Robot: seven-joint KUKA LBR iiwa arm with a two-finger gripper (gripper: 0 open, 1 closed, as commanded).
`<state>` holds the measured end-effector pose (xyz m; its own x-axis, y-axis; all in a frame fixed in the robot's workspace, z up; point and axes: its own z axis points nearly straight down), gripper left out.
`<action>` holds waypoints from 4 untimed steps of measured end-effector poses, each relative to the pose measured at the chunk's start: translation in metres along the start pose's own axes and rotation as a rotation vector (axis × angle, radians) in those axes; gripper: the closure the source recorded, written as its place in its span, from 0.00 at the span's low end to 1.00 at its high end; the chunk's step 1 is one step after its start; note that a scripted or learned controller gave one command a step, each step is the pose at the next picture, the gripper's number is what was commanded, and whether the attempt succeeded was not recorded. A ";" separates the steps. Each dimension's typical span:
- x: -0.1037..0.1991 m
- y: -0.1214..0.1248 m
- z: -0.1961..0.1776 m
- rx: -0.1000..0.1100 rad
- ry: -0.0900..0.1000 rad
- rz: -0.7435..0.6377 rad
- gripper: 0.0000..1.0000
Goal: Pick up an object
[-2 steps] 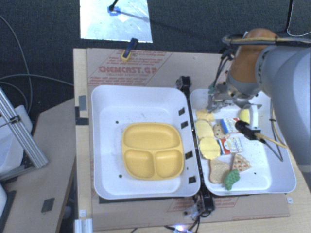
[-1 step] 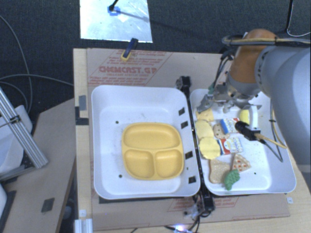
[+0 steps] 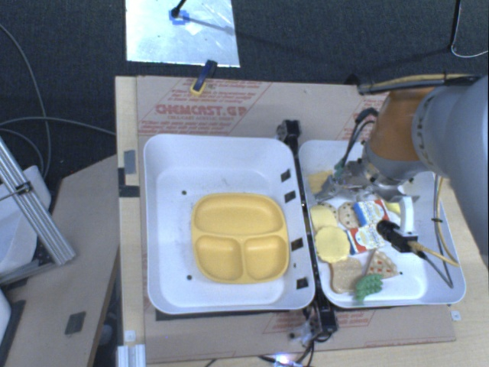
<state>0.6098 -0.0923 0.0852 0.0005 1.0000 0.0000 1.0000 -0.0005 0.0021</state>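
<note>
My gripper (image 3: 345, 180) low over right white bin (image 3: 442, 290), toy food at six o'clock. Jaw state: cannot tell. Probably reach step; next, descend, grasp.

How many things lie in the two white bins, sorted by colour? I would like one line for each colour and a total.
Yellow: 4, the divided tray in the left bin and three pieces in the right bin
Tan: 3
Green: 1
Red, white and blue: 1
Total: 9, though the arm may hide more.
</note>
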 end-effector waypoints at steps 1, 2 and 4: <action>0.010 0.057 0.000 -0.006 -0.001 -0.007 0.00; 0.007 -0.006 0.001 0.005 0.001 0.000 0.00; 0.010 0.061 0.000 -0.003 0.000 -0.006 0.00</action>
<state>0.6706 -0.0828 0.0855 -0.0052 1.0000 0.0000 1.0000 0.0052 0.0056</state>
